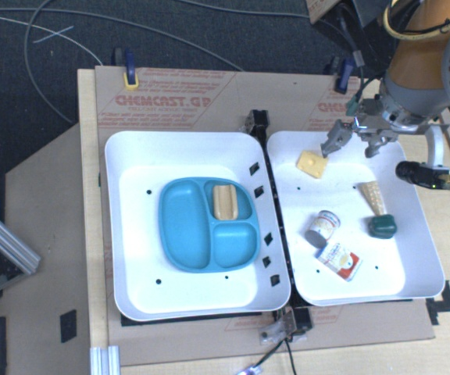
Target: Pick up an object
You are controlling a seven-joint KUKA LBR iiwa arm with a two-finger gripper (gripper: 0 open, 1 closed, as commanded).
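Right bin (420, 276): packet (339, 260), can (322, 226); left bin (123, 209): blue tray (186, 233) holding block (225, 201).

Place: a robotics lab, my test cell.
Desk (170, 100): a protective-film board under me, fixed by blue clamps (130, 70) at the far edge.
Bins (123, 209): two white ones, joined side by side.
Floor: dark carpet with loose cables (61, 30) far left.

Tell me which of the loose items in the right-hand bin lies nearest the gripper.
The pale yellow block, at the bin's far left. It sits just below the gripper; the cone, green lump, can and red-and-white packet all lie farther toward the near edge.
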